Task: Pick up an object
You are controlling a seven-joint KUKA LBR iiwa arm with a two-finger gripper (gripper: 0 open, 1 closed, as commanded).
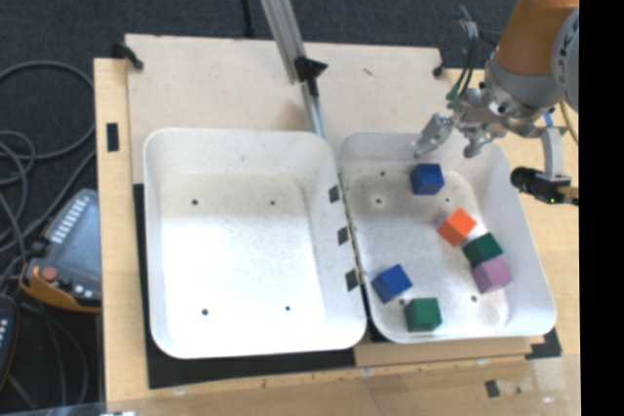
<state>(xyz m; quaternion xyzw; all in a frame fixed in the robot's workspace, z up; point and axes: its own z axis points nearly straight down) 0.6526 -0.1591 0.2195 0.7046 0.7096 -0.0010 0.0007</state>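
In the camera view you see the tool (pixel 451 139) hanging over the far edge of the right bin (pixel 522 209), its two fingers spread wide with nothing between them. One finger (pixel 429 136) points down toward the bin's back wall, the other sits to its right, nearer the arm's wrist.

The closest thing to you is the blue cube (pixel 426 178), lying on the bin floor just below and slightly left of the tool in this view, close under the left finger rather than centred between the two. That offset is what your next move turns on: I judge you need to shift a little toward the near side of the table and left before you descend.

The other pieces lie farther toward the near edge: an orange cube (pixel 455 227), a dark green cube (pixel 482 249) and a purple cube (pixel 491 275) clustered touching or nearly so, then a second blue cube (pixel 391 283) and a green cube (pixel 422 313). The left bin (pixel 166 209) holds nothing you need.
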